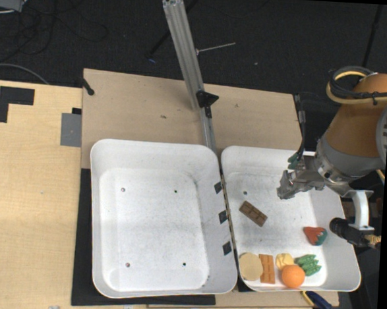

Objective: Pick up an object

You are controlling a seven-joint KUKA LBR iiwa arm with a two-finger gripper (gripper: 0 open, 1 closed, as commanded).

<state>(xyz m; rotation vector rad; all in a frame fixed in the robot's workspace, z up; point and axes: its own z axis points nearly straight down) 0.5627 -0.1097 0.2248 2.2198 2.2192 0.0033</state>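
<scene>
The right bin point(259, 163) holds several small items. A brown chocolate-like bar point(253, 213) lies near its middle. A red and green piece point(315, 236) rests by the right wall. Along the front edge sit a tan bread slice point(251, 266), an orange-brown slab point(267, 268), a yellow piece point(284, 259), an orange ball point(293, 276) and a green leafy piece point(309, 264). My gripper point(288, 189) hangs over the bin's upper right part, to the upper right of the brown bar and apart from it. Nothing shows under its tip.
The left bin point(114, 158) lies beside the right one, with black clips point(221, 202) along the shared wall. A slanted aluminium rail point(187, 57) rises behind the bins. Wooden bench point(19, 191) extends to the left.
</scene>
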